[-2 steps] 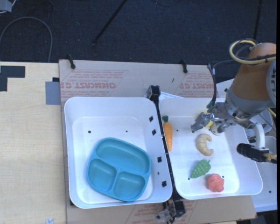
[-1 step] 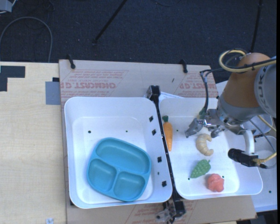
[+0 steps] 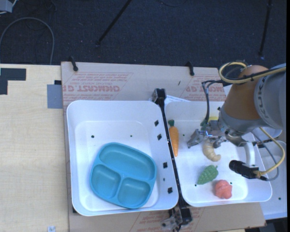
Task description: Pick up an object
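Nothing is lifted yet, as far as I can judge: every toy lies on the floor of the right white bin (image 3: pixel 261 190), so the whole pick is left to do. My gripper (image 3: pixel 206 137) hangs low over the far middle of that bin, and I cannot tell how it is set or whether it has hold of anything. The pale yellow banana-shaped toy (image 3: pixel 211 152) lies just beside it, on the near side, perhaps touching. The orange plastic carrot (image 3: pixel 174 138) lies to the left against the divider. The green leafy toy (image 3: pixel 208 174) and the pink-red round toy (image 3: pixel 223 189) are nearer. The blue compartment tray (image 3: pixel 123 175) fills the left white bin (image 3: pixel 82 124)
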`<state>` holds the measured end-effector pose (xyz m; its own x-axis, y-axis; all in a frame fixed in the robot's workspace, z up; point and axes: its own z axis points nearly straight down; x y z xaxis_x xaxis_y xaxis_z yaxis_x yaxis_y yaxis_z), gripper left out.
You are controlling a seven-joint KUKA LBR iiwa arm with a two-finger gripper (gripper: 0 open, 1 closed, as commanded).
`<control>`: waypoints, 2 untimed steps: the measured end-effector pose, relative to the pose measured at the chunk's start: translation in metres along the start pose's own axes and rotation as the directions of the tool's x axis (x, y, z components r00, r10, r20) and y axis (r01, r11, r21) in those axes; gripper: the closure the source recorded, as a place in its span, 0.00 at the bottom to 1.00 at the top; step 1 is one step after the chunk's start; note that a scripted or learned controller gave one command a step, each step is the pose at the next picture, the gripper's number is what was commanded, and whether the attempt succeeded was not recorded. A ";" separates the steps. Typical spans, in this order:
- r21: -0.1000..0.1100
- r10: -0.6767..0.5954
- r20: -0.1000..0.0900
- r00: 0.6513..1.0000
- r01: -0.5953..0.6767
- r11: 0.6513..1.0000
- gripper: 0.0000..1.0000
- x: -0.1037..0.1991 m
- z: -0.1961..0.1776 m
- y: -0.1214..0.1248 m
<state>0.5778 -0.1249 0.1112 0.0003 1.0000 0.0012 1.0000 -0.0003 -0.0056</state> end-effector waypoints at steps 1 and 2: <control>0.000 0.001 0.000 1.000 -0.001 1.000 0.00 0.001 0.025 0.000; -0.001 0.006 0.000 1.000 -0.006 1.000 1.00 0.000 0.014 0.000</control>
<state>0.5774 -0.1246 0.0975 0.0058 1.0000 0.0015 1.0000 -0.0058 -0.0048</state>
